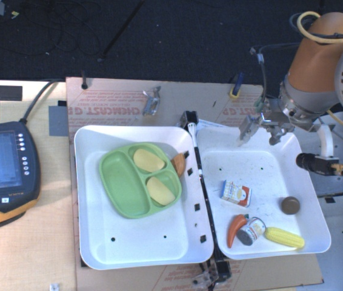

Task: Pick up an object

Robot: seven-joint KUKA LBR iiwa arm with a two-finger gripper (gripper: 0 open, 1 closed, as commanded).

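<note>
A glossy green divided plate (136, 177) with two pale yellow lumps sits in the left bin (99, 235). The right bin (262, 162) holds a small carton (236, 193), an orange pepper (237, 228), a round tin (253, 230), a yellow corn cob (284, 237) and a brown disc (290, 205). Above its far rim, the gripper (261, 132) hangs with metal fingers spread, empty.

My single fixed camera sits above tabletop (38, 235), looking down at slant, mid-range; both white bins (135, 247) framed, arm (317, 59) entering at right.
</note>
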